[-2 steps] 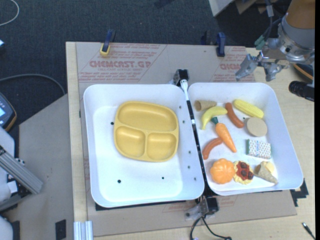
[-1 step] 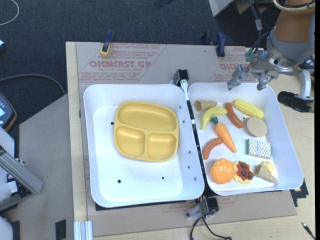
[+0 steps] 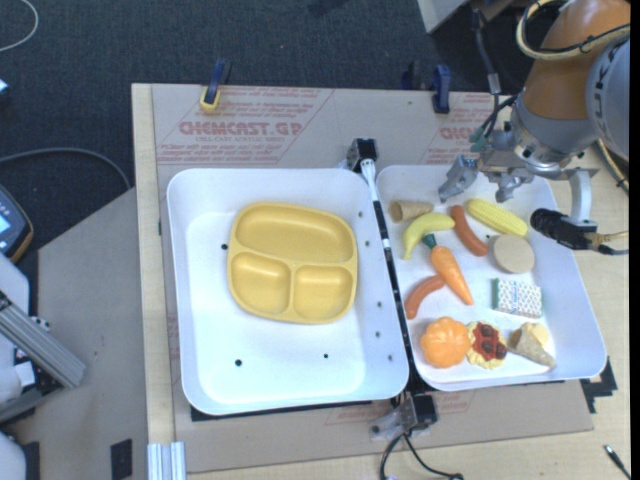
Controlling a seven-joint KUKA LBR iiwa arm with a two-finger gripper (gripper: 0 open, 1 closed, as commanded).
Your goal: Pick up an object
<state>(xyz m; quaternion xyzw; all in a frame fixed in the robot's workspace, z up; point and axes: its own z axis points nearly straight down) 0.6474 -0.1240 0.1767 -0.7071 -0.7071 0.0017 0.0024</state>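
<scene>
My gripper (image 3: 482,182) hangs over the back of the right bin (image 3: 590,318), open, with nothing between its fingers (image 3: 456,182). Just in front of it lie a yellow corn cob (image 3: 496,216) and a red sausage (image 3: 467,230). A yellow banana (image 3: 428,230) and a tan cone piece (image 3: 408,209) lie to its left. Further forward are an orange carrot (image 3: 452,273), a round tan cookie (image 3: 513,256), a curved red piece (image 3: 424,293), a blue-and-white block (image 3: 517,296), an orange fruit (image 3: 445,340), a pizza slice (image 3: 487,344) and a pale wedge (image 3: 533,340).
The left bin (image 3: 190,268) holds a yellow divided plate (image 3: 293,263). A black-edged divider (image 3: 380,258) runs between the two bins. Clamps (image 3: 211,96) hold the board at the back. The arm's orange band (image 3: 575,43) rises at the upper right.
</scene>
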